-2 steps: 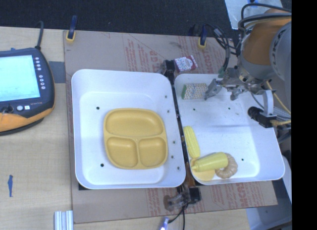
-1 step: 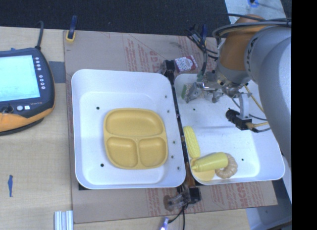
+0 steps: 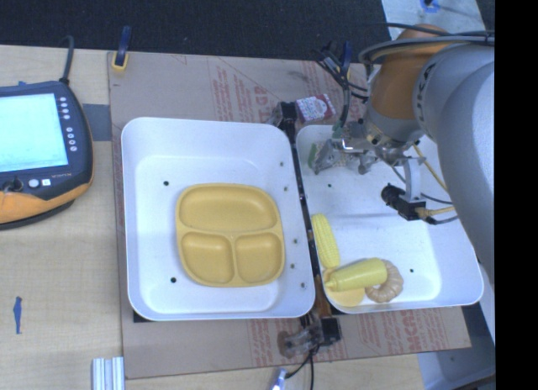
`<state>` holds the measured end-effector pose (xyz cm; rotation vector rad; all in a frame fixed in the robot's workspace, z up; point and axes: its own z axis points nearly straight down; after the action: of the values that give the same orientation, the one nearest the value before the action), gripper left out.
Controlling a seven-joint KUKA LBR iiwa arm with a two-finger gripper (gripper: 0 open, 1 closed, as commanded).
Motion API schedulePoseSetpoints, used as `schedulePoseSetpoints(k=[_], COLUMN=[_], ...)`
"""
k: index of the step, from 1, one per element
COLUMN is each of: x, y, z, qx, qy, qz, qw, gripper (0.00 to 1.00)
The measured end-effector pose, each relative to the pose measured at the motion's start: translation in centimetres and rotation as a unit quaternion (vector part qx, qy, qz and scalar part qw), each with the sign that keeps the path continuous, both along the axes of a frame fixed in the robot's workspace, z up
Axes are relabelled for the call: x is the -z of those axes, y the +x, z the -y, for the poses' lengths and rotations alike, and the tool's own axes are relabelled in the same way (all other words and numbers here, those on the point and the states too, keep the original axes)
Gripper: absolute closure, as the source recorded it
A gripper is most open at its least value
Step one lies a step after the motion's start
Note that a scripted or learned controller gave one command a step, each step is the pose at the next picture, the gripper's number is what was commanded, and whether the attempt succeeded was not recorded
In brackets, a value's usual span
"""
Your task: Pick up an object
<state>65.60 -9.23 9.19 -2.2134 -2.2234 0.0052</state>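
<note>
I see the gripper [image 3: 349, 151] low at the right bin's [image 3: 458, 287] far-left corner; whether its jaws are spread, I cannot tell. The corn cob [image 3: 326, 240] lies along the left wall, lengthwise near-to-far, beside a yellow bottle [image 3: 357, 275] and a doughnut [image 3: 388, 281].

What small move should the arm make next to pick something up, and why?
Probably travel toward the near end of the right white bin and descend there. The gripper sits at that bin's far-left corner with nothing visibly between its fingers, while the yellow corn cob, yellow plastic bottle and tan ring-shaped doughnut cluster at the near-left corner.
</note>
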Motion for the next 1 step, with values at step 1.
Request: schedulePoseSetpoints(k=[1], x=[0.0], y=[0.01], z=[0.32], qx=[0.001], qy=[0.0001], qz=[0.0], qw=[1.0], gripper=[0.0])
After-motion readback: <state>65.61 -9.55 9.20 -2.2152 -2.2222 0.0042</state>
